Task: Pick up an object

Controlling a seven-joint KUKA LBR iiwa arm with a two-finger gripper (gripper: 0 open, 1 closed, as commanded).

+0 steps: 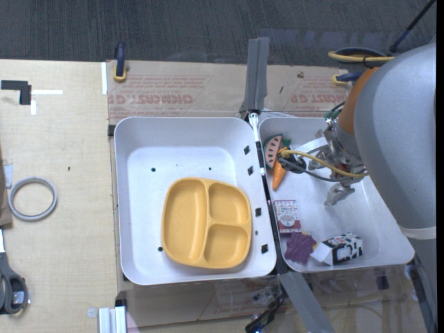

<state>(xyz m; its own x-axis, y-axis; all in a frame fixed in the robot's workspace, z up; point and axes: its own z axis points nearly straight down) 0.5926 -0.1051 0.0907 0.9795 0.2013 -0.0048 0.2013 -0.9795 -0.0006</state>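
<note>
Light wood bench (55,255) with cardboard under two white bins. Left bin (132,207) has a yellow divided plate (206,222). Right bin (378,245) holds a carrot (278,174), small red box (286,216), purple thing (300,247) and cow-print toy (345,248). The gripper (338,193) hangs above the bin floor, can't tell how open its fingers are, nothing visibly held.

Reaching in from the right, grey arm (406,130) bulking large across the upper right corner, orange band (355,103) showing at its left edge. Wrist angled downward and to the left, cables looped beside it. Gripper (338,193) hanging low, fingers' spacing not discernible.
</note>
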